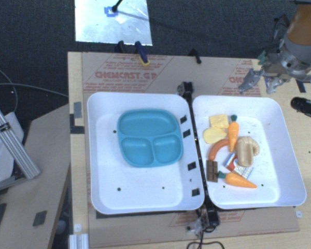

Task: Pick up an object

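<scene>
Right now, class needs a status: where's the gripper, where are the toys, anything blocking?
Gripper open, above the right bin's far edge, holding nothing. Toy food clustered in that bin: two carrots, sausage. Nothing over the pile.

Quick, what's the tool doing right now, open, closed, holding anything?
Tool: open, holding nothing, up above the far edge of the right bin, away from the toy food.
</scene>
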Available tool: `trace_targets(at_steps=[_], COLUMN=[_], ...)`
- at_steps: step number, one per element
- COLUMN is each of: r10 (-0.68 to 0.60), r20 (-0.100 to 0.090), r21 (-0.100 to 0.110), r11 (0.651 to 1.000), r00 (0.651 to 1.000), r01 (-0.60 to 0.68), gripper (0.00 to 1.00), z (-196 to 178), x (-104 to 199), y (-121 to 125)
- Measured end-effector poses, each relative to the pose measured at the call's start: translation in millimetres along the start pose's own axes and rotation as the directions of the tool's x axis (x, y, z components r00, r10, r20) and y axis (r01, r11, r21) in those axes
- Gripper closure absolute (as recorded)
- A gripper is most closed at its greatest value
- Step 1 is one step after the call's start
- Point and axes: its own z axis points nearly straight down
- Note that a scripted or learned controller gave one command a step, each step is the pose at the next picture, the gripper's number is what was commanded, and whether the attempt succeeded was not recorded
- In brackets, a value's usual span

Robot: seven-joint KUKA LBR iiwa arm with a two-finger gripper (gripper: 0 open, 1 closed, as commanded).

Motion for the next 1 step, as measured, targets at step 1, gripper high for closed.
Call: trace_targets(at_steps=[1], r10=[0.005], r20=[-0.003], r21=[0.012], r11=[1.000], r00=[1.000], r01=[-0.005], gripper=[0.00], z=[167.0], x=[-24.5], y=[-54.4])
